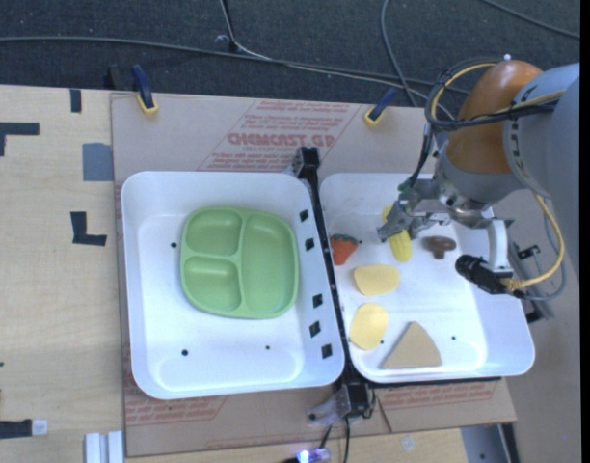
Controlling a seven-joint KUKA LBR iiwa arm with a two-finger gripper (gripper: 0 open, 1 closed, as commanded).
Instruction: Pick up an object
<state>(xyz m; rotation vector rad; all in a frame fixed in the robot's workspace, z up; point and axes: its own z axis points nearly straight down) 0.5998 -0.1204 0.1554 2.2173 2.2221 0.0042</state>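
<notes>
The right bin (488, 340) holds several small objects. A little yellow piece (401, 249) lies near its middle, right under my gripper (404, 224), which hangs over the bin's back half; whether it touches the piece I cannot tell. An orange-red piece with a green tip (344, 250) rests against the bin's left wall. Toward the front lie a pale yellow oval (375, 280), a second yellow oval (368, 325) and a tan wedge (412, 347). A small brown piece (439, 245) sits just right of the gripper.
The left bin (150, 355) carries a green divided plate (241, 261). A black divider (319, 258) runs between the bins. The arm's grey body and orange band (488, 114) hang over the right bin's back right, with cables (526, 278) alongside.
</notes>
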